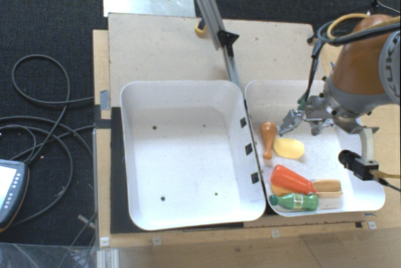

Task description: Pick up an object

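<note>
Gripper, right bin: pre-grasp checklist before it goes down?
1. Targets in reach: ok. Drumstick, yellow piece, carrot, green bottle, hot dog all lie in the right bin.
2. Gripper over that bin: ok, above the drumstick and yellow piece.
3. Nothing held: ok.
4. Fingers set for a grasp: cannot tell.
5. Isolated target: not ok low down; carrot, bottle and hot dog crowd together.

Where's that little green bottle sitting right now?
The green bottle lies on its side in the right bin, at its near edge, just below the orange carrot and beside the hot dog.
</note>
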You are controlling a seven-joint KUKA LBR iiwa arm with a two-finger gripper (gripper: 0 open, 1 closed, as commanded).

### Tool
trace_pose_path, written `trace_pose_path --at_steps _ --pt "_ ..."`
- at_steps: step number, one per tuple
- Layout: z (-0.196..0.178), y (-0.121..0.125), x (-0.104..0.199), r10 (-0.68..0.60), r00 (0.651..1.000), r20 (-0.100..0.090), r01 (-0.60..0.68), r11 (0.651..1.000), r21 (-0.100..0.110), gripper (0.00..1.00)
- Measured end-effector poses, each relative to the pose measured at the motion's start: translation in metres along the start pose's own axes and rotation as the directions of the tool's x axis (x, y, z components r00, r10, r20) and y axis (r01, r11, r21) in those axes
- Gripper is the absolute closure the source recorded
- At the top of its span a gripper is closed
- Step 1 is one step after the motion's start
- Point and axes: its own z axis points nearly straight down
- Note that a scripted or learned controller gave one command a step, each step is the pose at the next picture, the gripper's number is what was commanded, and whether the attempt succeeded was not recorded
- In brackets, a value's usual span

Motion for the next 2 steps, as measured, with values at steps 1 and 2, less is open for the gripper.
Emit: trace_pose_path --at_steps 1,2 --pt "0.055 -0.001 -0.010 0.001 1.000 0.000 -0.001 1.000 0.000 0.00" --pt "0.106 0.000 -0.009 0.001 1.000 -0.002 -0.001 1.000 -0.006 0.00"
